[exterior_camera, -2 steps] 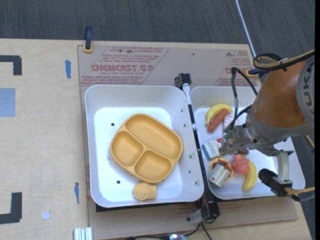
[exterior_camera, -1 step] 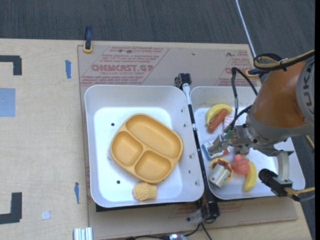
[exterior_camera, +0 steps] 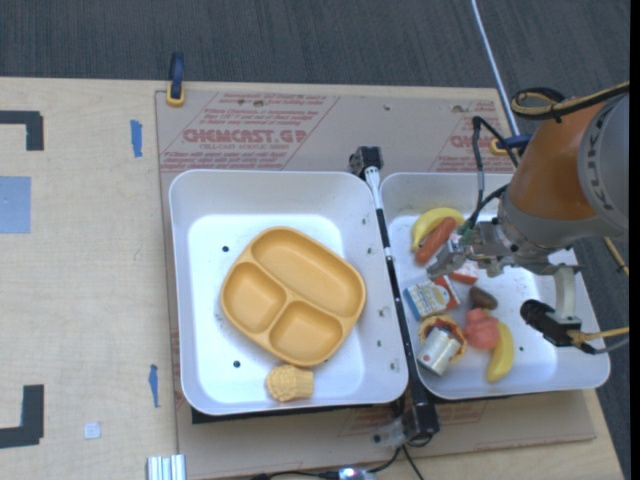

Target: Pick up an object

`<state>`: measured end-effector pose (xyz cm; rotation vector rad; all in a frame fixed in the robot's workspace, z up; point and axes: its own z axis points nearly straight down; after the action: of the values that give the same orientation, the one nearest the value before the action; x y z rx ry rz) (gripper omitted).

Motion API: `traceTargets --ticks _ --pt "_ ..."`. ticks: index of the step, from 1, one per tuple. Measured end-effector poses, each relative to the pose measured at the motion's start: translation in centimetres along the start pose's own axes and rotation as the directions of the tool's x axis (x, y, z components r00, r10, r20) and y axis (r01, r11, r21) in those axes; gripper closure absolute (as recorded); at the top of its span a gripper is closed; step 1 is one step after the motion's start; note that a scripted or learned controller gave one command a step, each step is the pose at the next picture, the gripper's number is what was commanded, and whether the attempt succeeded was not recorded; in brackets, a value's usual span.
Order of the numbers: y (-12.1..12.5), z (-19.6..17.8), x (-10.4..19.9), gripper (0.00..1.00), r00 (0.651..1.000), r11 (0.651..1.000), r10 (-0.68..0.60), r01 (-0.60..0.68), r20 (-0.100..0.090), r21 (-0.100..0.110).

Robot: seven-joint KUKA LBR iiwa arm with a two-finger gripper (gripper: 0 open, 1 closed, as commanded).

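The step in hand looks like the reach-down before the grasp: the arm (exterior_camera: pixel 565 173) comes in from 3 o'clock and the gripper (exterior_camera: pixel 462 252) hangs low over the right bin (exterior_camera: pixel 590 368), approx. at the bin's 10 o'clock part, just beside the orange-red piece (exterior_camera: pixel 432 240) and the banana (exterior_camera: pixel 437 220) behind it. If the gripper is spread or pressed together I cannot tell, the metal parts are too small and dark here; nothing is seen between them, so no object is held yet, in my judgement. The next move calls for a short descent onto one single item, w/o catching its neighbours, because the things lie close, some touching; the orange-red piece seems the nearest candidate. Count, right bin: 2 bananas, the second banana (exterior_camera: pixel 501 354) at 5 o'clock; 1 orange-red piece; 1 small carton (exterior_camera: pixel 429 296) near the bin's left wall; 1 can (exterior_camera: pixel 438 347) at 7 o'clock with an orange ring-like item on top of it; 1 pink lump (exterior_camera: pixel 483 329) touching the second banana; 1 small brown item (exterior_camera: pixel 483 297) near the centre. Left bin (exterior_camera: pixel 190 208): 1 divided yellow plate (exterior_camera: pixel 292 296) with 3 compartments in the centre, and 1 corn piece (exterior_camera: pixel 289 382) at 6 o'clock, just beside the plate. The 2 bins stand side by side on the tabletop (exterior_camera: pixel 80 298).
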<state>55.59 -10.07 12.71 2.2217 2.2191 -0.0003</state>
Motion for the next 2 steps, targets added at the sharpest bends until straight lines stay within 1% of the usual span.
traceTargets --ticks 1,2 --pt "0.5 3.7 0.4 0.0 1.0 1.0 -0.001 0.001 -0.002 -0.007" --pt "0.7 2.6 0.4 1.0 1.0 1.0 0.0 0.0 -0.002 -0.014"
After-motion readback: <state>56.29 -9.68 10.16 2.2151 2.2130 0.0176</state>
